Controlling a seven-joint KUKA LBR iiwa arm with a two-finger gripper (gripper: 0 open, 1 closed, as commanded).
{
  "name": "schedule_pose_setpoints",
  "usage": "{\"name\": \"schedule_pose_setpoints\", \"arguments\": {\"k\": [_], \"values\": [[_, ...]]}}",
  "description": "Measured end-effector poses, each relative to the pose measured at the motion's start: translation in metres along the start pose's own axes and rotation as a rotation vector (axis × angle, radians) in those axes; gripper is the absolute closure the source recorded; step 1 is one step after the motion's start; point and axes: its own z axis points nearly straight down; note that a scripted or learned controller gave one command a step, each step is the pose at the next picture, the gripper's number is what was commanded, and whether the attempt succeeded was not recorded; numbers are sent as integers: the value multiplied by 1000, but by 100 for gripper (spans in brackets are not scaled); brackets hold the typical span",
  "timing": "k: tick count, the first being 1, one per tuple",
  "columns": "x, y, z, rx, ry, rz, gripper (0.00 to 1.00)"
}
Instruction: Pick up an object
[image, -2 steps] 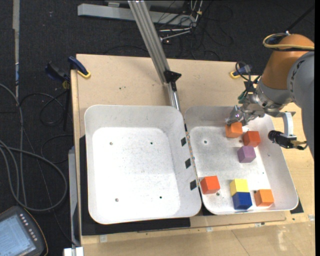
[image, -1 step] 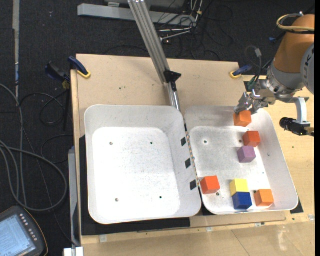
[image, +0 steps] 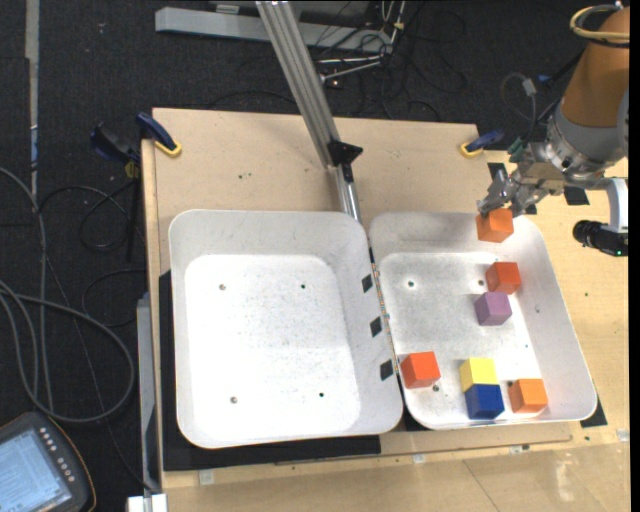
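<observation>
My gripper (image: 497, 205) hangs over the far right corner of the right bin (image: 440, 250), with an orange block (image: 495, 225) held between its fingers, lifted above the bin floor. On the bin floor lie an orange-red block (image: 503, 277), a purple block (image: 492, 308), an orange block (image: 420, 369), a yellow block (image: 478, 372), a blue block (image: 484, 400) and another orange block (image: 527, 395).
The left bin (image: 265, 325) sits beside the right one on the wooden bench. A slanted metal pole (image: 305, 85) runs from the top down to the seam between the bins. Clamps (image: 160, 135) grip the bench's far corners.
</observation>
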Motion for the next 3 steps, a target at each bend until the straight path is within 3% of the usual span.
{"name": "schedule_pose_setpoints", "arguments": {"k": [3], "values": [[162, -17, -17, 6, 4, -6, 100]]}}
